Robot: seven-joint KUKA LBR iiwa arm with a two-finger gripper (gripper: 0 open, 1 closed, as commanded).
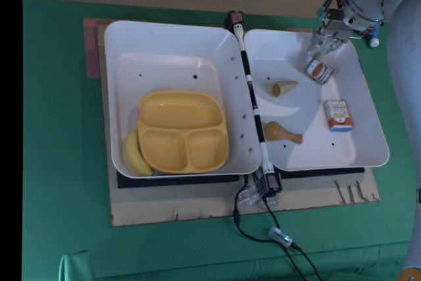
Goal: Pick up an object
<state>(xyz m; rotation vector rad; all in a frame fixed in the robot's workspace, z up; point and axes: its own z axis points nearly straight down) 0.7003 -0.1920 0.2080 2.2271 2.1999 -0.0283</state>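
Currently my gripper [324,49] hangs with fingers spread just above the small can [318,71] lying tilted near the far edge of the right bin [368,141], so the approach step applies: descend, straddle it, then close.

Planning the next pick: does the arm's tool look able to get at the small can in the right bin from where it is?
Probably yes. The tool hangs just above the small can, which lies on its side apart from the ice cream cone and the carton, with nothing over it.
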